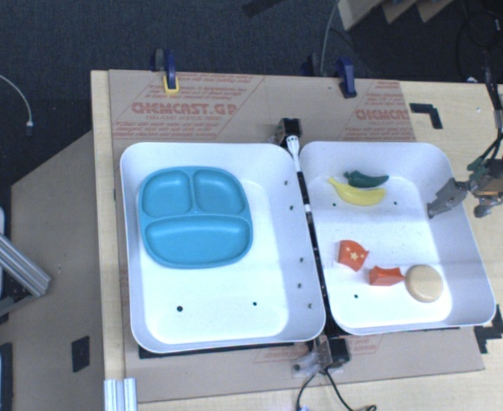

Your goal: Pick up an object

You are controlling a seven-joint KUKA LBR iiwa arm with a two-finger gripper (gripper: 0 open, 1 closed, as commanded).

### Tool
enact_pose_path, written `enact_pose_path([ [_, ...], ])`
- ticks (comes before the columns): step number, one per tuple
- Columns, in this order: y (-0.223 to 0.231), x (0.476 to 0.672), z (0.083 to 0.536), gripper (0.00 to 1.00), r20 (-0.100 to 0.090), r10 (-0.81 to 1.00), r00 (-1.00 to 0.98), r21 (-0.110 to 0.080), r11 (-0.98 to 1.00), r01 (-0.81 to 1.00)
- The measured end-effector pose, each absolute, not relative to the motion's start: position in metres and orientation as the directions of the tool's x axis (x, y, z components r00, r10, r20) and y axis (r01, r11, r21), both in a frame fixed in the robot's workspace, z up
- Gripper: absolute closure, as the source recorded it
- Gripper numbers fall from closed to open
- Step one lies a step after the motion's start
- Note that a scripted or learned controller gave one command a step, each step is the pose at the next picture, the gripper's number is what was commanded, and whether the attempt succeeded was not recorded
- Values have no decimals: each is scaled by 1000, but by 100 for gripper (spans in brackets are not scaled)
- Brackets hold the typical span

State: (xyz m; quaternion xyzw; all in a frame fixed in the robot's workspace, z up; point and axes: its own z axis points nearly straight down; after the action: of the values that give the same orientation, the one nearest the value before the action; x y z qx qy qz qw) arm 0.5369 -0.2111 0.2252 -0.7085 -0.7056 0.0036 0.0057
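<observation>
The right white bin (457,255) holds a yellow banana (358,194) with a dark green piece (367,178) touching its upper side. Nearer the front lie a small orange-red block (352,254), a red-orange wedge (385,275) and a round beige piece (423,282) right beside the wedge. My gripper (462,204) hangs over the right rim of this bin, level with the banana and well to its right. Its fingers are spread apart with nothing between them.
A blue divided plate (197,217) lies in the left white bin (226,315), toward the back left. A ridge with clips (307,221) separates the two bins. Both rest on a cardboard sheet (234,97) clamped at the back.
</observation>
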Motion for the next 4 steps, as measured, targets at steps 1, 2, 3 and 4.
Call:
enact_pose_path([
  [1, -210, 540, 232, 0, 0, 1000, 0, 0, 0, 1000],
  [2, -211, 533, 188, 0, 2, 1000, 1, -5, -1, 1000],
  [3, -215, 523, 133, 0, 3, 1000, 1, -6, -1, 1000],
  [4, -213, 522, 82, 0, 5, 1000, -1, -5, 1, 1000],
])
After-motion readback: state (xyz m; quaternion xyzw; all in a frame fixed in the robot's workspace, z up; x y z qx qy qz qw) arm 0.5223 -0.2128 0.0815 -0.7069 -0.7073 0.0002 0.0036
